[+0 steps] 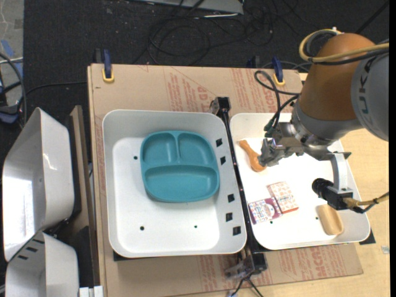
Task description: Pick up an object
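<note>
Orange utensil (249,154), a short curved piece with a broader end, lies on the floor of the right bin (306,175), in that bin's far-left part, close to the wall it shares with the left bin (167,223). The gripper (270,158) hangs low over the right bin just beside the utensil's nearer end. Its dark metal hides the contact point, so it cannot be told whether it touches the utensil, and it cannot be told whether the gripper is spread or pressed together. Nothing is seen pinched in it.

Three other things lie in the right bin. Two small printed boxes (273,204) lie side by side and touching, near the middle of the bin's near half. A tan block (330,220) lies in the bin's near-right corner, apart from the boxes.

The arm (371,101) reaches across the right bin from its right side, and its orange band (337,67) sits above the bin's far-right corner.

Beside the right bin, the left bin holds a teal divided plate (179,166), which lies flat a little beyond the bin's middle, with two small compartments on the far side and one long compartment on the near side. Both bins rest on a sheet of brown cardboard (185,85).
</note>
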`<state>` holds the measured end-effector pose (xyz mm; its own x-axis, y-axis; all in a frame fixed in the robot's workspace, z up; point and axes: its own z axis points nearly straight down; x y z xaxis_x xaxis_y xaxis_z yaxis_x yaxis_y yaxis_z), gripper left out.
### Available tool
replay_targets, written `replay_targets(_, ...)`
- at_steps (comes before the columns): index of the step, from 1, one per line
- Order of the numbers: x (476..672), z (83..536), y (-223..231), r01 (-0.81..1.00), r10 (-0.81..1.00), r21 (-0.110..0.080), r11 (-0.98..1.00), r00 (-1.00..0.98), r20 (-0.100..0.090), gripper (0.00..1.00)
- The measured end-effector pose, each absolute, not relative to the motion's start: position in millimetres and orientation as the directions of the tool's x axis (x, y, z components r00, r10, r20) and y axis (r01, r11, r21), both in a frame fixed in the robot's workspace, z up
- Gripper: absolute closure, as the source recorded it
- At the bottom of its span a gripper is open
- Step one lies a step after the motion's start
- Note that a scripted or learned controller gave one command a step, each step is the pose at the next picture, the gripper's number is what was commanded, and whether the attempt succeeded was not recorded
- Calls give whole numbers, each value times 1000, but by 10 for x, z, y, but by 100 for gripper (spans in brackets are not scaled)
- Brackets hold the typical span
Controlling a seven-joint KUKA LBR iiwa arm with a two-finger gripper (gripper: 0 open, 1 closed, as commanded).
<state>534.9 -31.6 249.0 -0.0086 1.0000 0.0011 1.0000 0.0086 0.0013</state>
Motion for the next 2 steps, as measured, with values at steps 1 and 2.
replay_targets(1, 5384, 2326, 246, 1000, 1000, -3, 8, -8, 1, 100)
replay_targets(2, 5408, 2250, 843, 1000, 1000, -1, 9, -9, 2, 100)
